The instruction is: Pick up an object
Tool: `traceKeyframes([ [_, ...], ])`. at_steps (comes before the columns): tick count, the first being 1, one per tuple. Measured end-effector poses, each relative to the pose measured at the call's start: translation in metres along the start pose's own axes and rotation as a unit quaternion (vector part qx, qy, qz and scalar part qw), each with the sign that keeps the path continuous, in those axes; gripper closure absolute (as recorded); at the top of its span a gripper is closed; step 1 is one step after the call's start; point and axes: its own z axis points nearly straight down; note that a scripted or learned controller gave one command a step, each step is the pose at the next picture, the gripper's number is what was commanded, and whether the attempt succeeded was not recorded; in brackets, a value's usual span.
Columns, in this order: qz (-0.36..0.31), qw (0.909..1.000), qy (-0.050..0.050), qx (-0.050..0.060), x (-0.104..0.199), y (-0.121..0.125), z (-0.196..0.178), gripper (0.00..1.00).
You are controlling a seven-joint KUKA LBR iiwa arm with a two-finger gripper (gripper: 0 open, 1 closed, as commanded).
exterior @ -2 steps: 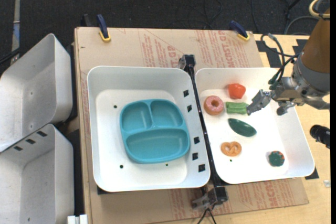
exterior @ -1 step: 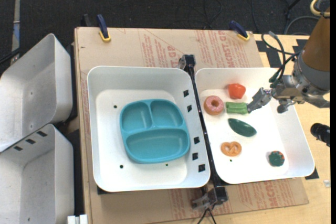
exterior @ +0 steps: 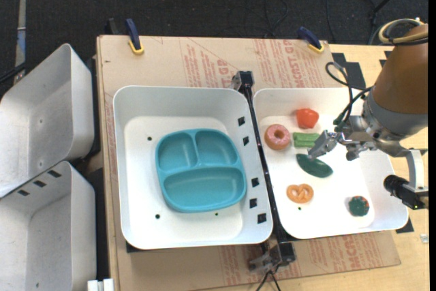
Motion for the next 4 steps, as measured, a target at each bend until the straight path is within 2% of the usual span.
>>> traceKeyframes([
  [2, 0.000, 1.0000, 0.000, -0.001, 0.011, -0.005, 0.123, 0.00],
  [3, 0.001, 1.0000, 0.000, -0.003, 0.011, -0.004, 0.110, 1.00],
  [4, -0.001, 1.0000, -0.001, -0.004, 0.008, -0.007, 0.068, 1.00],
])
